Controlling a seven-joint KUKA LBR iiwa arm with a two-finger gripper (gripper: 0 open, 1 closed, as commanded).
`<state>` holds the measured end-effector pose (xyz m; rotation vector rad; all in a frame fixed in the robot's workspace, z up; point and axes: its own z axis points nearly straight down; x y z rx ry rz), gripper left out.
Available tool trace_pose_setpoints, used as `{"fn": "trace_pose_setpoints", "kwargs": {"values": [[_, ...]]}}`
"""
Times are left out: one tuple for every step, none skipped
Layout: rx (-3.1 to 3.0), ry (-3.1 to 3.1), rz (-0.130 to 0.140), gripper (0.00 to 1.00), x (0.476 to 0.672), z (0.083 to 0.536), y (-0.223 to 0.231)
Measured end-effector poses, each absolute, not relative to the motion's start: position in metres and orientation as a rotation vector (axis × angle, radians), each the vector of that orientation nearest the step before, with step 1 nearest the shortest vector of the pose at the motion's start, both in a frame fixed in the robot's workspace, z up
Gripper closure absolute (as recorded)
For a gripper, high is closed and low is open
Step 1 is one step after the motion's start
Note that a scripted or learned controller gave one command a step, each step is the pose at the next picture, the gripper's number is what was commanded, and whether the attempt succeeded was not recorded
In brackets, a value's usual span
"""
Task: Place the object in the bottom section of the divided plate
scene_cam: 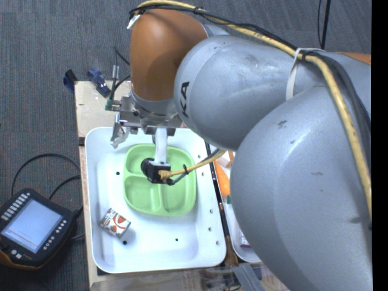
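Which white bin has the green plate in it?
The bin on the view's left: the green plate and a small can lie in it. The other bin is mostly behind the arm.

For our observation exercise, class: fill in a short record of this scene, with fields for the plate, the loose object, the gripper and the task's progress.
plate: green divided plastic plate, lying flat in the left shallow white bin
object: small red-and-white labelled can, on its side on the bin floor, just off the plate's lower left corner
gripper: two-finger gripper, over the plate's upper left edge, away from the can
progress: can not yet in any section of the plate
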<state>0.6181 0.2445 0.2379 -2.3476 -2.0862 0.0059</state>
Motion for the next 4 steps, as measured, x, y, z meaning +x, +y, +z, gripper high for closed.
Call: {"fn": "trace_pose_setpoints", "kwargs": {"values": [[-2.340,-2.094,0.011,1.00,0.617,0.246,0.247],[-2.614,-1.741,0.006,1.00,0.610,0.300,0.192],[-2.510,-1.885,0.010,1.00,0.548,0.259,0.165],[-2.703,-1.600,0.006,1.00,0.544,0.318,0.154]]}}
